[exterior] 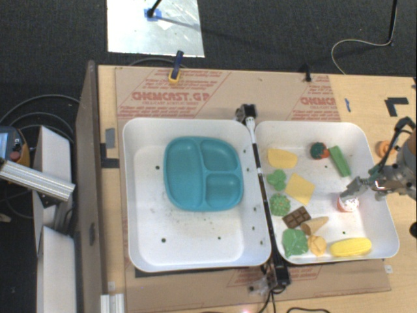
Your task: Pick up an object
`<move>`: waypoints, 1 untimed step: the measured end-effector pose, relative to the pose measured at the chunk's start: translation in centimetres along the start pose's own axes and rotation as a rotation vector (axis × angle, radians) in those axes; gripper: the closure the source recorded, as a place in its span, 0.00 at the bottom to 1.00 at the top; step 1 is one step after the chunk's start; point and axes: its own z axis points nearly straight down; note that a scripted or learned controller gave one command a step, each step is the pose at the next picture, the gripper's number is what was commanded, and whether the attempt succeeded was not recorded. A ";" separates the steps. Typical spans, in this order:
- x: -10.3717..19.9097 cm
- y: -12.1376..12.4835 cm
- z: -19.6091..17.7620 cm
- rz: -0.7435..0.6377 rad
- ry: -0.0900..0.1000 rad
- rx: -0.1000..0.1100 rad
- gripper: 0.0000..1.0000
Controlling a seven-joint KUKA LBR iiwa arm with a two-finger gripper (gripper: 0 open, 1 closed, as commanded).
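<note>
Reading left to right, teal divided plate [202, 175] sat in left bin [146, 240], toy food lay in right bin [384, 230], and gripper [355, 191], finger state indeterminate, hovered over small red-white piece [348, 205].

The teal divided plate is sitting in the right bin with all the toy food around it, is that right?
Not quite. The camera view shows the teal divided plate in the left bin, by itself. The toy food, such as the yellow corn and the green stick, lies in the right bin.
</note>
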 end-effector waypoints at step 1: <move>-0.8 5.1 2.2 -0.004 -0.001 -0.004 0.00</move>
